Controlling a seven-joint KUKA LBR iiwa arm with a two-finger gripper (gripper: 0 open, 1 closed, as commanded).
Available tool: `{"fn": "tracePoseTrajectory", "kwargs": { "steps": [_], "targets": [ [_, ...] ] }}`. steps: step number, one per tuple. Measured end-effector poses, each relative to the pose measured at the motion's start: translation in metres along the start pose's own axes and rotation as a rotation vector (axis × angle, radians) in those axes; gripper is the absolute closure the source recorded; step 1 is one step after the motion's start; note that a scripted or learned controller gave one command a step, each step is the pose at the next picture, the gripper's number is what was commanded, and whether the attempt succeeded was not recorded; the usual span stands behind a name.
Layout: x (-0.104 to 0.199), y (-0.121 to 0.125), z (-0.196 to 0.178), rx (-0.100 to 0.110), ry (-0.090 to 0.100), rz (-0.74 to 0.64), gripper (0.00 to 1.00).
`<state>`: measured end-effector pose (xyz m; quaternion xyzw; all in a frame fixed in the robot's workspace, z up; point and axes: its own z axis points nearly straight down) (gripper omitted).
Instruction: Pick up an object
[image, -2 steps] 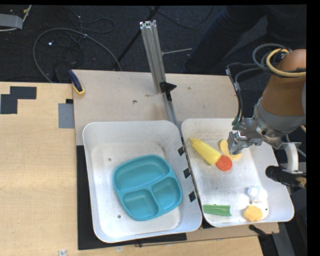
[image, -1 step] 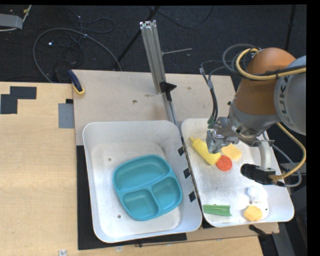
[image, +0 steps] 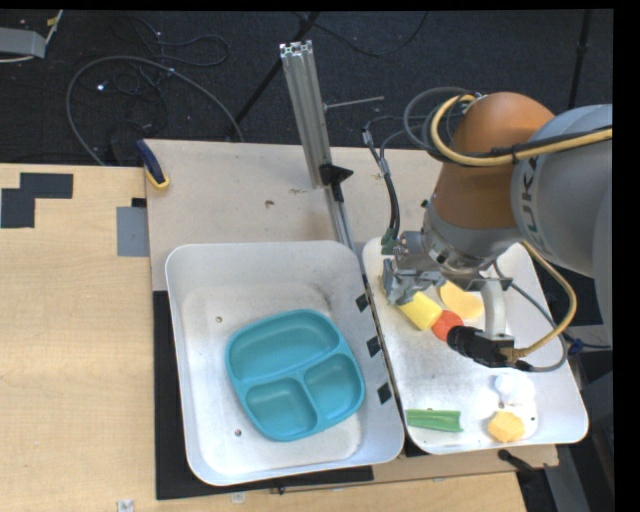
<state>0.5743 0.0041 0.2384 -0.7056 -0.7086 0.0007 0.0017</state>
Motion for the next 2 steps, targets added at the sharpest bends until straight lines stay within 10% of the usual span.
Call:
{"fn": "tracePoseTrajectory", "kwargs": {
  "steps": [2],
  "targets": [
    [0.101,0.026,0.011,-0.001,-0.001,0.000,1.00]
  ]
}}
